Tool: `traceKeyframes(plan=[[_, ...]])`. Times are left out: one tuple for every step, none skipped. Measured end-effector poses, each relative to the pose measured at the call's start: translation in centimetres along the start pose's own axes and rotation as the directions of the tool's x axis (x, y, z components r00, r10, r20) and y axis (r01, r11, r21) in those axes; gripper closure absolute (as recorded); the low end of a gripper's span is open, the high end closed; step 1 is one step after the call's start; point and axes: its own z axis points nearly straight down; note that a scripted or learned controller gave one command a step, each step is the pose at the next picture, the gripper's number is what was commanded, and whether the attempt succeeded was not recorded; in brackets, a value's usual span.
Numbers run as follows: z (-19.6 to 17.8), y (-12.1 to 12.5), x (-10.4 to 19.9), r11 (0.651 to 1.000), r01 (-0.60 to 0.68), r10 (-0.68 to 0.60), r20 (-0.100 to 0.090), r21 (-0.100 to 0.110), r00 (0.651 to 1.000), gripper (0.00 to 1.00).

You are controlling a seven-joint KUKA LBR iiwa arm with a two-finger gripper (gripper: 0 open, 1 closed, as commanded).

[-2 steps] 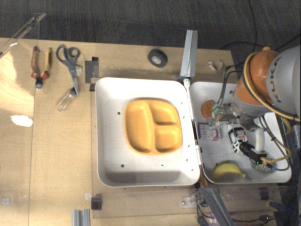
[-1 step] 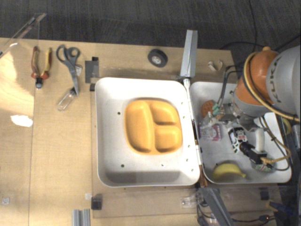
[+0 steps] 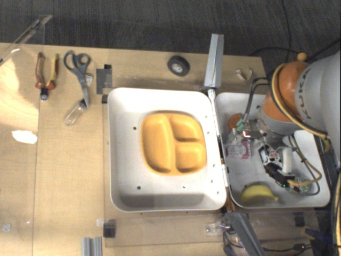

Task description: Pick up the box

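We read the box (image 3: pixel 238 148) as the clear, pinkish thing in the right bin (image 3: pixel 319 199), against its left wall, though it's blurry. Gripper (image 3: pixel 250 135) sits just right of and above it, about touching; we cannot tell its state. Box axis unclear. Banana (image 3: pixel 259 194) lies nearer the front, yellow tray (image 3: pixel 173 142) in the left bin (image 3: pixel 125 143).

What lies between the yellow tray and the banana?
In the camera view, between the yellow tray and the banana run the two bins' adjoining rims.
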Motion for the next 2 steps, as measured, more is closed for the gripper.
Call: traceKeyframes(plan=[[-1.46,0.51,-0.57,1.0,-0.002,0.002,0.013,-0.02,1.0,1.0],[-1.39,0.49,-0.41,1.0,-0.001,0.001,0.011,-0.019,1.0,0.0]])
